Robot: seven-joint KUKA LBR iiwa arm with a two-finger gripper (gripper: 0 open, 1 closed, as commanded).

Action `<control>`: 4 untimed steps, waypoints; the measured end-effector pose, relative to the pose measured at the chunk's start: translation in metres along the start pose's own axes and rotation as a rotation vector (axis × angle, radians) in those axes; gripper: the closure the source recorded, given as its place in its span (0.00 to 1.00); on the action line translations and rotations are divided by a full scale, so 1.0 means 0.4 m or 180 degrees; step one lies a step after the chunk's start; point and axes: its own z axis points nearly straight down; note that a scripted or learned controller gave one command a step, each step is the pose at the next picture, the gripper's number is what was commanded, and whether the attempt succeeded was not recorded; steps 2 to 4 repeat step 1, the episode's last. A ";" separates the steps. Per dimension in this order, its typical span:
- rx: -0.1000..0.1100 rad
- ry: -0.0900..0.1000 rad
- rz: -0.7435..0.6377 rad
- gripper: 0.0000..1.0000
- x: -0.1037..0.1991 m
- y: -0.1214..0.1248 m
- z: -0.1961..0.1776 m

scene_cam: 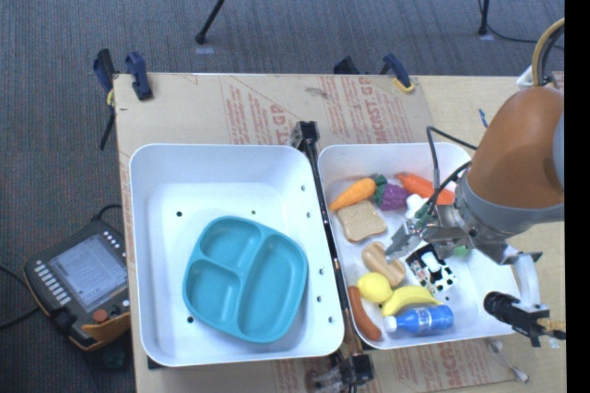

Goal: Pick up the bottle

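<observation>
Blue bottle (419, 320), lying flat

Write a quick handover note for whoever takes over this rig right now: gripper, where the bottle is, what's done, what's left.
Gripper: low over the right bin, above the black-and-white cow toy; nothing visibly between its fingers.
Bottle: blue, lying on its side near the bin's front edge, beside the banana and sausage.
Done: arm is over the correct bin.
Left: move toward the front edge, grasp the bottle, lift.

Your arm (516, 160) reaches in from the right, wrist bent down, its gripper (426, 244) hanging low.
</observation>
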 end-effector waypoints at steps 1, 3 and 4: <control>0.0006 0.0004 0.0005 1.00 0.000 0.001 -0.024; 0.0006 0.0004 0.0005 1.00 0.000 0.001 -0.024; 0.0006 0.0004 0.0005 1.00 0.000 0.001 -0.024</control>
